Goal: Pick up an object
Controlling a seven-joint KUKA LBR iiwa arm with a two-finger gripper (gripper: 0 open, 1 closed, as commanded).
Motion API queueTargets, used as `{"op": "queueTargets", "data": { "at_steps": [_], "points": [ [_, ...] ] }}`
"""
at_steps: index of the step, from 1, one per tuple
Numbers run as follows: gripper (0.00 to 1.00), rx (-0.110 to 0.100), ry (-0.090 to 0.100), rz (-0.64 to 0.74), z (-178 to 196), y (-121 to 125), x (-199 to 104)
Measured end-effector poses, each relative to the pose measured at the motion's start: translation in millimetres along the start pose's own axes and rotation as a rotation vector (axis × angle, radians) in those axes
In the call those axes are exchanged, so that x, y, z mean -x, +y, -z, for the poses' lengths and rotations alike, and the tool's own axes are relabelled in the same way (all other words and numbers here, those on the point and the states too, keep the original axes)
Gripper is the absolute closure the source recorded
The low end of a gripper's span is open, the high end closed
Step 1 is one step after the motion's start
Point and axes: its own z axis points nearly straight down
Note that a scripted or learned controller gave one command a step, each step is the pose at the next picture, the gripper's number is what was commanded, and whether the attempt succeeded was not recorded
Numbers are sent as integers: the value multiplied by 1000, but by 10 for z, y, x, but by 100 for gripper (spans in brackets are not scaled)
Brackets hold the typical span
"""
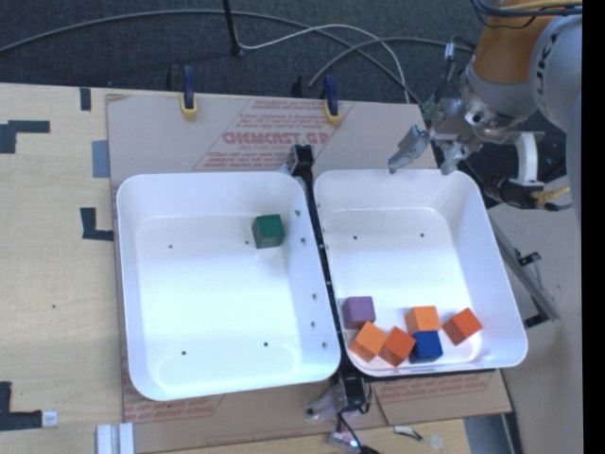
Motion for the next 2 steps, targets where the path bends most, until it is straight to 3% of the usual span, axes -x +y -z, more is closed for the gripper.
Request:
{"op": "queueTargets", "data": {
  "at_steps": [1,2],
  "points": [
    [0,6,0,1,32,10,-2],
    [0,0,0,1,-604,-2,-18]
  ]
}}
